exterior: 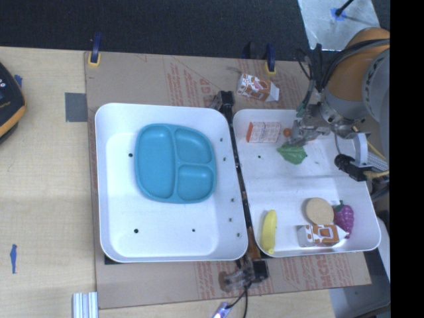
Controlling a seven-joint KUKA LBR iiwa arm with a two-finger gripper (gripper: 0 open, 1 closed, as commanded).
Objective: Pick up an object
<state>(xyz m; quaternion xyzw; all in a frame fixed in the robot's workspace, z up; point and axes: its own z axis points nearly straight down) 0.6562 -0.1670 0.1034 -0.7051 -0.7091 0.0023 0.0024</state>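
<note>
Right white bin (344, 177), gripper (306, 132) above flat green toy (292, 154)

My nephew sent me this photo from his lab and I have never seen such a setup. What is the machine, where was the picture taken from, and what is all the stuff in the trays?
The picture comes from one camera fixed above a bench, looking down at a slant. The grey and orange shape at the right is a robot arm; its job is to pick up an object. At its tip is a two-finger gripper, low over the right bin, right above a green item. I cannot tell whether it is gripping anything.

The right bin also holds a small white and orange carton, a banana, a round tan piece, purple grapes and a second small carton. They look like toy food. The left bin holds a blue divided plate. Another small carton lies on the bench behind the bins.
</note>
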